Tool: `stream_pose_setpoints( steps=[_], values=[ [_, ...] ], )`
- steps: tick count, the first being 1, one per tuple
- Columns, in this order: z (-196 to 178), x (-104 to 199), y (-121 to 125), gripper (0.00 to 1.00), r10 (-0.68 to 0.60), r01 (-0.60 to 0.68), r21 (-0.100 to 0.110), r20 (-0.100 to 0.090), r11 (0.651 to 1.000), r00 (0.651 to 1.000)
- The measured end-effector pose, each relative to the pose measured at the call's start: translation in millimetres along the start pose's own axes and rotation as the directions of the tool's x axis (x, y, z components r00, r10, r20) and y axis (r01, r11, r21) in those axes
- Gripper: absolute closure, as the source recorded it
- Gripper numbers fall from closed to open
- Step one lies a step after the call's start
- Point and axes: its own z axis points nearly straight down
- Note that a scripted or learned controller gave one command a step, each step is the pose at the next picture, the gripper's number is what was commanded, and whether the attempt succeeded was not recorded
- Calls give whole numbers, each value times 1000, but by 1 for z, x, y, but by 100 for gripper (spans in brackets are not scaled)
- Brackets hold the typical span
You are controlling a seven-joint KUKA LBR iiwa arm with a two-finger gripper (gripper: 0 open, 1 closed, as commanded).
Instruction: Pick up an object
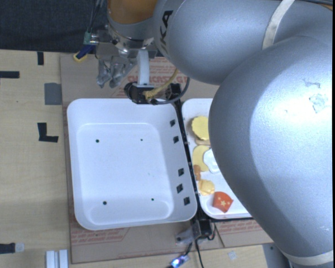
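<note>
Nearest you looms the grey arm [279, 127], covering part of the right white bin [234, 210]. Its metal two-finger gripper [113, 78] hangs beyond the left white bin [123, 166]; you cannot tell its state.

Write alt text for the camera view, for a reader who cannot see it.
A large grey robot arm reaches in from the right, its pincer above the far edge of the left white bin. The right bin, partly hidden by the arm, holds several small things, among them a yellow round piece and a red piece.

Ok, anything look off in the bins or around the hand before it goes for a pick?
Nothing looks spilled or damaged. The food pieces, including a red piece, all lie in the right bin. The one oddity: the hand hangs beyond the far edge of the left bin, away from those pieces.
</note>
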Motion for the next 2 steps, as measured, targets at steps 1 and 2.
stream_pose_setpoints(
  steps=[1, 2],
  values=[
    [-143, -3, 1, 100, 2, -2, -31, -8, 1000, 1000],
    [-233, -33, -2, 100, 6, -6, -29, -6, 1000, 1000]
  ],
)
